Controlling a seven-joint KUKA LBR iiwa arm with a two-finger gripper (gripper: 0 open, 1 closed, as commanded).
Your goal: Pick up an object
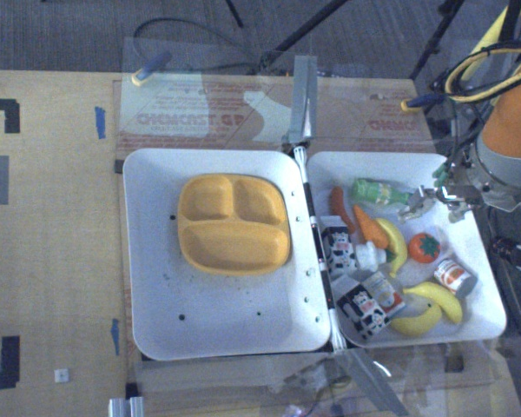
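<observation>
My gripper (436, 200) hangs over the upper right part of the right bin (491, 272), its fingers apart with nothing between them. Just left of it lies a green bottle (379, 191). Below it sits a red tomato (424, 247). An orange carrot (371, 228) and a red sausage (339, 204) lie further left. Two yellow bananas (395, 244) (430, 307), a small red-and-white can (452, 276) and two black-and-white cartons (337, 248) (365, 307) fill the lower part of the bin.
The left bin (156, 302) holds a yellow divided plate (234, 222). A metal divider (302, 111) rises between the bins at the back. Cables and the orange band of the arm (508, 129) stand at the right edge.
</observation>
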